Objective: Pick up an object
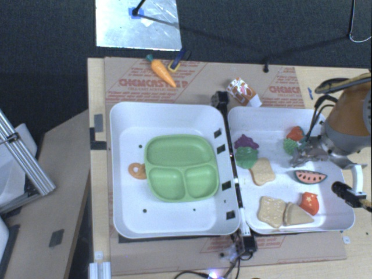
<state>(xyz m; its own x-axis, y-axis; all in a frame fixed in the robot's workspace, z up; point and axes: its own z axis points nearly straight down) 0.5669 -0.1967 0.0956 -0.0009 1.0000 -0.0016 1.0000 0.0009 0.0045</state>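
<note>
The arm reaches in from the right and its hand (306, 153) sits low in the right bin (273, 127), near that bin's right side. Whether the hand is spread or pressed together cannot be told; its tip is a dark blur and nothing shows clearly pinched in it.

The hand is just beside a green leafy piece (290, 146), with a red tomato (295, 133) just above that and a watermelon slice (310, 176) just below the hand. Further toward the near rim lie a red pepper (309, 202) and two bread slices (270, 210) side by side. On the bin's left side are a purple grape bunch (246, 140), a green lettuce piece (246, 156) touching it, and another bread slice (263, 171).

The left bin (125, 156) holds a green divided plate (181, 167) and a small orange ring (137, 171) beside the plate's left edge.

On the worktop (279, 80) behind the bins lie a carrot (162, 72) and a small carton (243, 92).
</note>
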